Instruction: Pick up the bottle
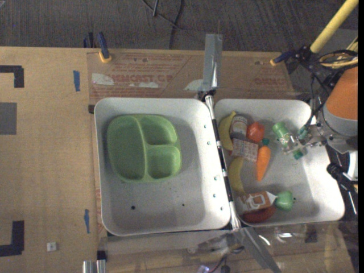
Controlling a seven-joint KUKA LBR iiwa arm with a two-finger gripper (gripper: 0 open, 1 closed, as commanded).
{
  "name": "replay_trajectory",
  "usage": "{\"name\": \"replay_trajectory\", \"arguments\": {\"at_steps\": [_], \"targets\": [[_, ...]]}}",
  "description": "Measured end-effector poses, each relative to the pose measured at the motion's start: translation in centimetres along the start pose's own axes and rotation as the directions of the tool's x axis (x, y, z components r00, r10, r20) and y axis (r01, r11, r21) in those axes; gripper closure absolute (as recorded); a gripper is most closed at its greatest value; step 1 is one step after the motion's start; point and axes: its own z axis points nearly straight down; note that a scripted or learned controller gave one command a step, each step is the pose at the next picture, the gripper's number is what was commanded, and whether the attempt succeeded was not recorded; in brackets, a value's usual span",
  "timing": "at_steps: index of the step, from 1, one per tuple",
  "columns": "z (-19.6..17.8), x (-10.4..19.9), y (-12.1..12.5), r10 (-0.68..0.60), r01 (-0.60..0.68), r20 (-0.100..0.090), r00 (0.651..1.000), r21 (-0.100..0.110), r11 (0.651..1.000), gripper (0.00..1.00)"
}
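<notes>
A small pale green bottle (pixel 280 131) lies in the upper right part of the right bin (pixel 324 201). My gripper (pixel 297 147) reaches in from the right and hangs just right of and below the bottle, touching it or nearly so. The view is too small to tell whether the bottle sits in its grasp. The arm's orange band (pixel 346 98) shows at the right edge.
The right bin also holds two bananas (pixel 226 131) (pixel 235 176), a small can (pixel 239 124), a red tomato (pixel 255 132), a carrot (pixel 263 161), a printed card (pixel 244 150), a green pear (pixel 284 199) and a red labelled pack (pixel 257 205). A green divided plate (pixel 143 147) lies in the left bin (pixel 114 209).
</notes>
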Motion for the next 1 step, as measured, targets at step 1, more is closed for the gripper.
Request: {"name": "replay_trajectory", "arguments": {"at_steps": [1], "targets": [[-13.31,2.82,2.51,0.244,-0.244,0.001,0.97,0.014,0.97,1.0]]}}
